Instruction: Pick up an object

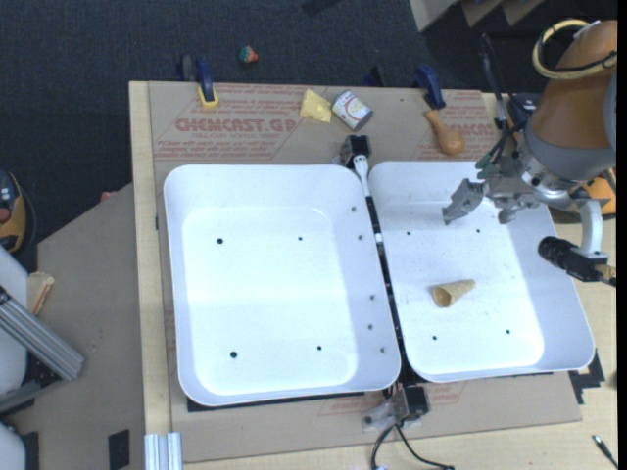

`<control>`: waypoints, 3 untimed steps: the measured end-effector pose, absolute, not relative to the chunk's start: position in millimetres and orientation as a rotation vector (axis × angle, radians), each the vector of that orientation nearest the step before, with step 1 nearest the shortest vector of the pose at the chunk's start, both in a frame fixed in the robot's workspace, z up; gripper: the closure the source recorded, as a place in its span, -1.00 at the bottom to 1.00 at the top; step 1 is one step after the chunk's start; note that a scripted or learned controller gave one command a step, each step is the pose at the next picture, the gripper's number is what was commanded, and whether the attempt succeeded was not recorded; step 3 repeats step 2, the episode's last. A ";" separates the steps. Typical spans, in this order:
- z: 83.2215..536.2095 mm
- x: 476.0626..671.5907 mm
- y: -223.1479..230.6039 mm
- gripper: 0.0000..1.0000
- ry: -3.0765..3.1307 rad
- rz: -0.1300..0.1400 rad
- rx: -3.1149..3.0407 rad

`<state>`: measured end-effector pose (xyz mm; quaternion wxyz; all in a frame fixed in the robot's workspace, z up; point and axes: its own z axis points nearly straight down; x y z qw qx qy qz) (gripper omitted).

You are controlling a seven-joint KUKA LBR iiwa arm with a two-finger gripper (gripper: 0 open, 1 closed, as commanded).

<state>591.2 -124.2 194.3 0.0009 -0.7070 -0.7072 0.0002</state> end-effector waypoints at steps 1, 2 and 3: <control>391.8 538.2 -170.3 -1.00 -2.230 -0.013 -2.240; 392.1 539.8 -167.2 1.00 -2.227 -0.003 -2.226; 392.1 539.8 -167.2 1.00 -2.227 -0.003 -2.226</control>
